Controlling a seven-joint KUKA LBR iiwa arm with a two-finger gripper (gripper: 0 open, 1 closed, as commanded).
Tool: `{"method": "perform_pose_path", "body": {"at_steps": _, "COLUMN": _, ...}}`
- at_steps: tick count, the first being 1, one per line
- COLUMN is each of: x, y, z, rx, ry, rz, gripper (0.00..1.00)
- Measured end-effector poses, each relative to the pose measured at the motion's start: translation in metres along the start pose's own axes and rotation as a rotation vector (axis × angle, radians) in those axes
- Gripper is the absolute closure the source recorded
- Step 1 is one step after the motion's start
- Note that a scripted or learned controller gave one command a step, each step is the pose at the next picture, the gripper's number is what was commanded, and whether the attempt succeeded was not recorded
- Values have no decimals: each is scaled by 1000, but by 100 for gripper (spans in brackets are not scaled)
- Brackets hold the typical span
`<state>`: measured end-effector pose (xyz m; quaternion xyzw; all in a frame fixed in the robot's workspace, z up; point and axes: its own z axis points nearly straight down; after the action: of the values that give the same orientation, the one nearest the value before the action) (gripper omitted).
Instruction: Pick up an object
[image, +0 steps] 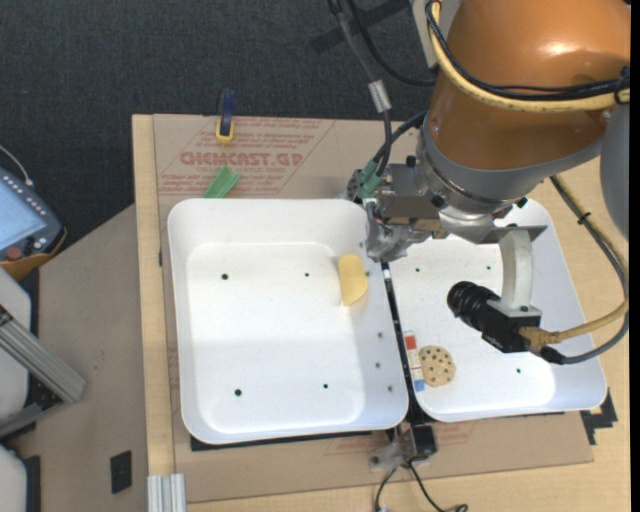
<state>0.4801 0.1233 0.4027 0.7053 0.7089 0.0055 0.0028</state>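
Observation:
A pale yellow wedge-shaped object (351, 279) lies in the left bin (200, 235), close to its right wall. My gripper (381, 245) hangs over the divide between the two bins, just above and to the right of the yellow piece. A round cookie with dark chips (435, 365) rests in the right bin (560, 385) near its front left corner, with a small red and blue strip (413, 362) beside it on the bin's left rim. Nothing shows between the gripper's tips.
The bins sit on a cardboard sheet (260, 150) with red lettering. A green clip (221, 183) and a blue-and-yellow clamp (226, 118) lie on it behind the left bin. The arm's orange band (530, 70) looms over the right bin's back.

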Motion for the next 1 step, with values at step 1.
{"method": "perform_pose_path", "body": {"at_steps": 1, "x": 22, "y": 0, "z": -17, "rx": 7, "ry": -2, "rz": 2, "gripper": 100}}
